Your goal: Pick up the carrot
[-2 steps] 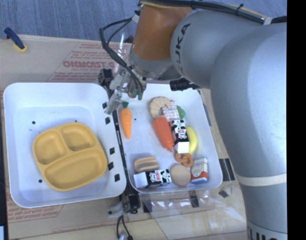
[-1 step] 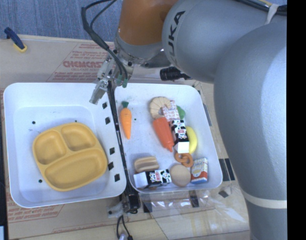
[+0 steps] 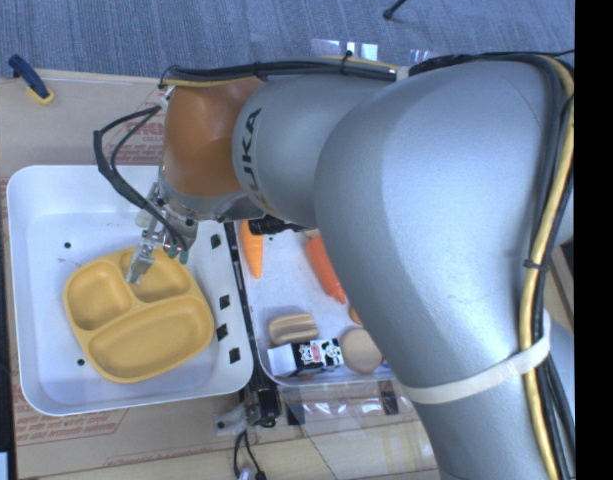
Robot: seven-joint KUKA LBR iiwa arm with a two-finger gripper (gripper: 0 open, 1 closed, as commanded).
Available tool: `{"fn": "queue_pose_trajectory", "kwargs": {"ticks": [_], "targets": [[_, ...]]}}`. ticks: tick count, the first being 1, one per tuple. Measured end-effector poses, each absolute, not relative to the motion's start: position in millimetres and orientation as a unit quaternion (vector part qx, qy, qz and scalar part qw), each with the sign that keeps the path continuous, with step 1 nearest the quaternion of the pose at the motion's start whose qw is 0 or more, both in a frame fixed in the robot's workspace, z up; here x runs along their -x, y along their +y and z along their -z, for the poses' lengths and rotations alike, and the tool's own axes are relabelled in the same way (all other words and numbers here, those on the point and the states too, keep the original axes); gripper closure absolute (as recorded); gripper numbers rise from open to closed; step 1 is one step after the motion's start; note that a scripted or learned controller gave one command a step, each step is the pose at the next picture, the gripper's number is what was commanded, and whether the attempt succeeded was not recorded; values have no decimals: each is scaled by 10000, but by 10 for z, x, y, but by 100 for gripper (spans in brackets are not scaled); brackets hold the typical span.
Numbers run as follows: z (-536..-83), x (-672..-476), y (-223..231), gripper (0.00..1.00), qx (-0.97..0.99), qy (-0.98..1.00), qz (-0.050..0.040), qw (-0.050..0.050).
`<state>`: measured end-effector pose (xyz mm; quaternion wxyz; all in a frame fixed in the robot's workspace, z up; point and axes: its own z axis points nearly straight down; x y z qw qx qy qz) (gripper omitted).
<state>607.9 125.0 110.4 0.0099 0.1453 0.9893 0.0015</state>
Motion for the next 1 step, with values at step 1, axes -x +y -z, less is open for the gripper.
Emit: {"fn": "queue_pose_trajectory", "kwargs": {"ticks": [1], "targets": [[-1157,-6063,1253,100,-1417,9899,6,72]]}}
